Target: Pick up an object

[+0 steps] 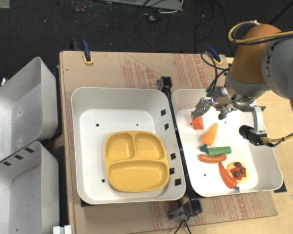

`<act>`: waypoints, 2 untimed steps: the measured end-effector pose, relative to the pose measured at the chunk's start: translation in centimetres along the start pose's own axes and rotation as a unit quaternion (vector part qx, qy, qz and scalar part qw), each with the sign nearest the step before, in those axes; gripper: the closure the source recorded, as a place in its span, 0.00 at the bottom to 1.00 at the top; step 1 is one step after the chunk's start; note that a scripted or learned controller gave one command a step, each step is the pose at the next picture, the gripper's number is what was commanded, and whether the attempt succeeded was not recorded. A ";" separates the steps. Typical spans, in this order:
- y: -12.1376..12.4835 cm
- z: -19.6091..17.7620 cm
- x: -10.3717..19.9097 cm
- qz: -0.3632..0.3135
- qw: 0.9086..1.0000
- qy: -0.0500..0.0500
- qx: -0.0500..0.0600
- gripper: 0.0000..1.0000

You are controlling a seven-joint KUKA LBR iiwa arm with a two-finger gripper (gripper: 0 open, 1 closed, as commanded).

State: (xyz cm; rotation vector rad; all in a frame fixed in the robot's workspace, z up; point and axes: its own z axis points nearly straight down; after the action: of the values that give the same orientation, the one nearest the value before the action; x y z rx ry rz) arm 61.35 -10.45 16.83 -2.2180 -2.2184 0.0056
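— Nearest the lens, lower centre-left: yellow divided plate (136, 161), lying in the left bin (83, 130). And up at the arm?

— Gripper (213, 108) upper right of centre, fingers spread, holding nothing; left finger tip just above the red block (198, 123).

— Handling?

— Probably light and stiff, a small squarish toy; best pinched across its flat sides. Sits at the upper left of the right bin (268, 174).

— Beyond it?

— Toy carrot (210, 133) just beside, then green pepper (218, 150), red sausage (211, 158), pizza slice (235, 172) toward lower right.
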 end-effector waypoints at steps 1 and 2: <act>0.1 6.1 0.7 0.000 1.000 0.000 -0.001 0.00; 0.3 4.7 0.7 0.001 1.000 -0.001 -0.003 1.00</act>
State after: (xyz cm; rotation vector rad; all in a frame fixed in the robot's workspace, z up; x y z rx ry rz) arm 61.57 -9.78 12.12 -2.2249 -2.2198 -0.0007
